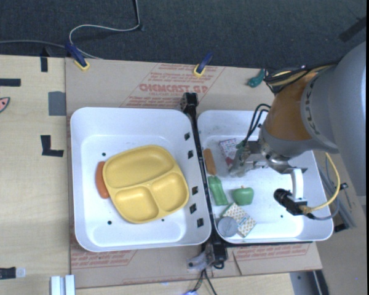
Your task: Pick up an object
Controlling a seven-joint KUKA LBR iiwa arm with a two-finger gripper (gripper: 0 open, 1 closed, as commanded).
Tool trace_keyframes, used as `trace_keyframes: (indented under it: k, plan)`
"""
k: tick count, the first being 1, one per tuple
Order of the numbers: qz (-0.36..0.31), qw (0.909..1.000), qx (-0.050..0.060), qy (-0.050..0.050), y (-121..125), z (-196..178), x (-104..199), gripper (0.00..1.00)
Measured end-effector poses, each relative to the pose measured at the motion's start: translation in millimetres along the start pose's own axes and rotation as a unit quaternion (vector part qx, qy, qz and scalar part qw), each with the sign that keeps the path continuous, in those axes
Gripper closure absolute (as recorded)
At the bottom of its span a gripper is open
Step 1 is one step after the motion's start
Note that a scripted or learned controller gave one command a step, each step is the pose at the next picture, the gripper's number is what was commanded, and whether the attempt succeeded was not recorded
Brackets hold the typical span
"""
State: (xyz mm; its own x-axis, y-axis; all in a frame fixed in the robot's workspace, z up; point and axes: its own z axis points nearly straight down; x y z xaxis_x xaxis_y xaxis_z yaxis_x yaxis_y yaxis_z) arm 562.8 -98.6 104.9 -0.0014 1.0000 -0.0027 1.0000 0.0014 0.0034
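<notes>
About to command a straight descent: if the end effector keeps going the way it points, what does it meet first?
Probably the small card-like item just beside the end effector, or bare floor of the right bin. Depth is unclear from above.

Table (24,183): light wood surface with black tape marks at its left side.
Cardboard sheet (166,88): lies flat on the table, red print near its far edge.
Left bin (86,165): white, rests on the cardboard.
Right bin (307,226): white, just beside the left bin, touching along the middle.
Clips (78,57): blue and yellow, at the cardboard's far edge.
</notes>
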Motion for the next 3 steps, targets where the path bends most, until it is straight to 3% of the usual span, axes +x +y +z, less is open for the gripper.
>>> trace_keyframes:
  k: [1,2,3]
  plan:
    - [0.000,1.0000,0.000,0.000,-0.1,0.1,0.0,0.00]
    - [0.001,1.0000,0.000,-0.001,45.4,18.9,1.4,0.00]
    - [0.000,1.0000,0.000,-0.001,45.3,9.5,1.6,1.00]
